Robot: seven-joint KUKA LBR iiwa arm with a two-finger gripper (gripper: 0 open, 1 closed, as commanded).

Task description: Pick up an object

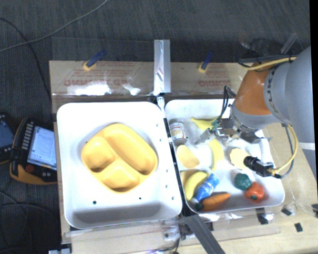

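Gripper (214,132) low in right bin (275,200), grip state unclear. Crowding it: jar (176,130), bananas (192,183), bottle (206,188), carrot (216,201). Left bin (71,154) holds yellow tray (118,156).

The grey arm (299,91) enters from the right edge and bends downward and leftward. Its orange band (254,96) sits just above the wrist. Below the band the end effector (218,130) hangs low, pointing left and down, with a black cable looping off its right side.
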